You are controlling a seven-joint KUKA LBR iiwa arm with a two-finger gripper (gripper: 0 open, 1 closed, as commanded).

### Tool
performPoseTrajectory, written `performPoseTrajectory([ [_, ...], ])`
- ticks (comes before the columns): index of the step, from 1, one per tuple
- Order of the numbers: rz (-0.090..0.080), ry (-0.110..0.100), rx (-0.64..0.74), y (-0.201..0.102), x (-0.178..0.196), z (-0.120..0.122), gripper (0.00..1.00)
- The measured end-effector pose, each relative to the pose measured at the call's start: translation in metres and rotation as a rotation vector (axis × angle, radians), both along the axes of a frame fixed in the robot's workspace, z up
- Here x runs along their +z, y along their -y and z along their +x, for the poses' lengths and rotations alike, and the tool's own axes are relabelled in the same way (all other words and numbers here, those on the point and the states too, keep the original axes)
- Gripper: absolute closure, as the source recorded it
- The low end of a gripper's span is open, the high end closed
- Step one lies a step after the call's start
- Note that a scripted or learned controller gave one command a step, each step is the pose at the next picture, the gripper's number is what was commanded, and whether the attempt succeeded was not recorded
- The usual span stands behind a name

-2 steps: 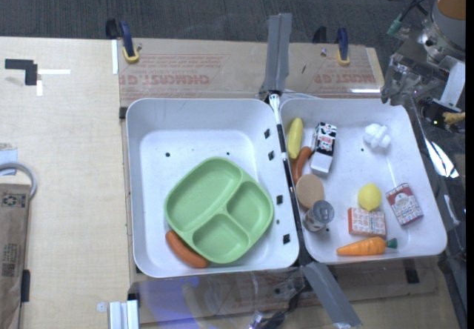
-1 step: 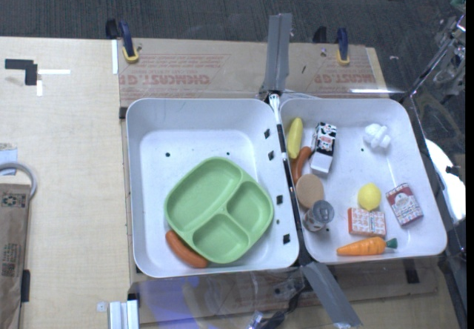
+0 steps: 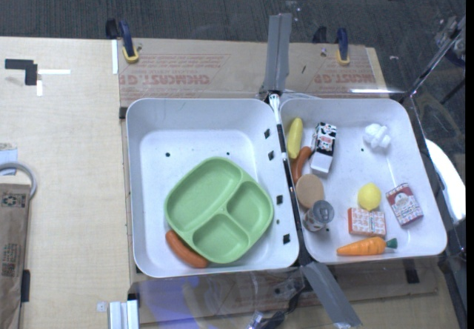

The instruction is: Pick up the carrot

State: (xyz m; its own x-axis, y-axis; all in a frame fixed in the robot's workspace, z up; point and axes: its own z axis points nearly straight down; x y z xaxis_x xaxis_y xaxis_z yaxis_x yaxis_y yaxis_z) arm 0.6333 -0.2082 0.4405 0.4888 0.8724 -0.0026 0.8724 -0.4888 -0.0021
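Observation:
The carrot (image 3: 363, 247) is orange with a green top pointing right. It lies flat along the front wall of the right bin (image 3: 348, 109), just in front of a small orange-and-white box (image 3: 366, 221). A second orange, sausage-like piece (image 3: 185, 250) lies in the left bin (image 3: 148, 164), partly tucked under the front left rim of a green divided plate (image 3: 218, 209). A third slim orange piece (image 3: 301, 163) rests against the right bin's left wall, below a yellow item (image 3: 295, 137).
The right bin also holds a milk carton (image 3: 323, 147), a white lump (image 3: 376, 136), a yellow lemon (image 3: 369, 196), a red-and-white box (image 3: 404, 204), a brown disc (image 3: 310, 190) and a grey can (image 3: 321, 214). Bare floor lies right of the carrot.

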Motion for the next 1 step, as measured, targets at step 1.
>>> performPoseTrajectory([
  [1,0.001,-0.002,-0.059,0.0044,-0.0008,-0.0146,1.0],
])
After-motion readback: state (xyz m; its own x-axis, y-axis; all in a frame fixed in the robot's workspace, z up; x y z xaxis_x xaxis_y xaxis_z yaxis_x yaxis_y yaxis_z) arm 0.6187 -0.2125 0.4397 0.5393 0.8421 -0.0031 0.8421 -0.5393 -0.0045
